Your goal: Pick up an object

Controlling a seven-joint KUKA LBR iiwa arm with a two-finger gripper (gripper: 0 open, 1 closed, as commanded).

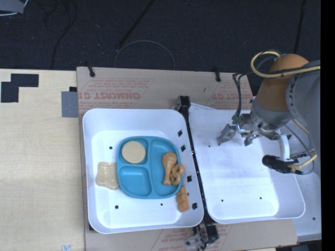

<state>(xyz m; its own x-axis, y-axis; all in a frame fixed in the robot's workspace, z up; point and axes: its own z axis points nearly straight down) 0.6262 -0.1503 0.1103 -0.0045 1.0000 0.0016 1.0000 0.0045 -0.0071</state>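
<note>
Gripper (238, 135): fingers splayed apart over the right bin (246, 203), nothing between them.
Objects: all in the left bin (99, 213); blue tray (142, 181) carrying a tan disc (133, 151) and drumstick (169, 166).
Hard to make out: pale piece (107, 175) touching the tray's left edge, brown bit (182, 198) below it.

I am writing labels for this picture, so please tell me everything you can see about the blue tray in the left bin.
The blue tray is a rounded, shallow dish that looks like plastic, divided into three compartments. It lies flat on the floor of the left bin, near its middle. A round tan disc sits in its upper left compartment, and a tan bone-shaped piece with a pretzel-like piece lies in the right one. The lower left compartment shows bare blue. A pale toast-like piece rests against its left edge.
</note>
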